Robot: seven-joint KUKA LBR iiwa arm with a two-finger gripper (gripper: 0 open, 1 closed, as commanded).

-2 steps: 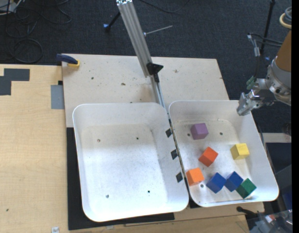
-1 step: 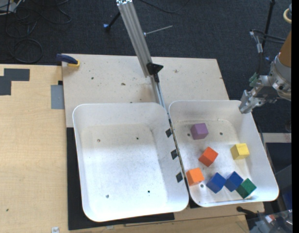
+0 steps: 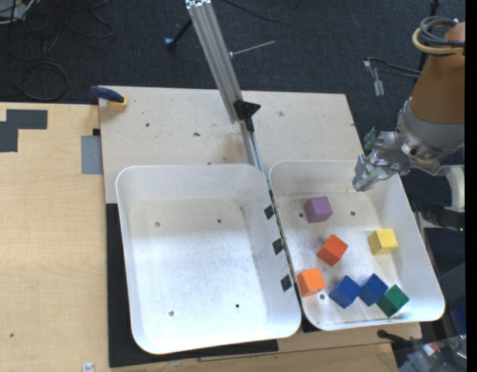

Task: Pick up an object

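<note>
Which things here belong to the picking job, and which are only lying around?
Job: gripper; purple cube, red cube, yellow cube, orange cube, two blue cubes, green cube; right bin.
Lying about: left bin, clamp, cables.

floor [image 3: 107,37]: dark carpet, cables | bench [image 3: 37,231]: pale wood | light: even

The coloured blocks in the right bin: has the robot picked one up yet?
Not yet. All the blocks, such as the purple block and yellow block, lie in the right bin. The end effector hangs above the bin's far edge, with nothing visibly in it. Reaching, gripping and lifting remain.
</note>
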